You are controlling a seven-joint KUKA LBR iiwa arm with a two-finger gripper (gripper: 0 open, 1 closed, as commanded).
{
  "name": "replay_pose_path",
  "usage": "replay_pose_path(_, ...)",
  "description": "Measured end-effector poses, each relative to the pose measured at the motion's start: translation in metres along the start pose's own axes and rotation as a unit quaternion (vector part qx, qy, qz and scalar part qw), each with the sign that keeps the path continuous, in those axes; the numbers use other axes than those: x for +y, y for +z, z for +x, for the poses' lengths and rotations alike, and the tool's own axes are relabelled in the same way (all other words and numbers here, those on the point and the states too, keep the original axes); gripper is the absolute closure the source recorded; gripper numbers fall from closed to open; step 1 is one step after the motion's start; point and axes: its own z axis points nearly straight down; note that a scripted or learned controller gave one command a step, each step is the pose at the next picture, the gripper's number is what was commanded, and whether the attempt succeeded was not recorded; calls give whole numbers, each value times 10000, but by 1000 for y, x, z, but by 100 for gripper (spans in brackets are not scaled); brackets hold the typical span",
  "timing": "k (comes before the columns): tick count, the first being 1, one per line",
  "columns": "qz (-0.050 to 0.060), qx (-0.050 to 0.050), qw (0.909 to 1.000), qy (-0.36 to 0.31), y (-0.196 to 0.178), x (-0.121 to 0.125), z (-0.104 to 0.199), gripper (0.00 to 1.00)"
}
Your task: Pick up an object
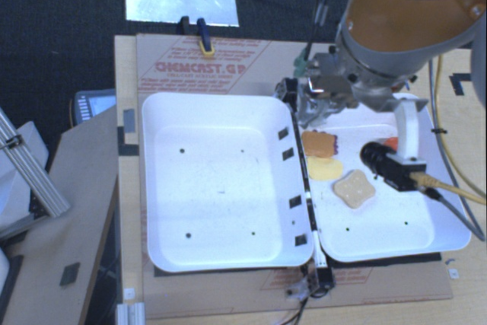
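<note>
Visibly, the right bin [426,236] holds toast [354,189] and yellow slice [326,169]; hand [316,112] state unclear.

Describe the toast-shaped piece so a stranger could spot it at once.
Start at the right-hand white bin, the one the arm reaches over. Near its middle, just right of the divider, three small flat food pieces sit in a cluster. The toast piece is the lowest, pale beige with a browner edge, below the yellow piece and the orange-brown piece.

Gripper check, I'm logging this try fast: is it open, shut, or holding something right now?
Gripper: cannot be told; it sits low over the right bin, at its far left corner, beside the brown toy slice.
</note>
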Motion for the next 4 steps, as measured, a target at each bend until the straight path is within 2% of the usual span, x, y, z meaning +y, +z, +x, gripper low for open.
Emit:
replay_pose_path(1,-11,3,10000,20,-7,-16,76,100)
replay_pose_path(2,-64,19,10000,44,-111,-14,105,100)
replay_pose_path(3,-9,-9,10000,58,-105,-14,103,0)
replay_pose_path(4,-20,-1,10000,36,-116,-14,104,100)
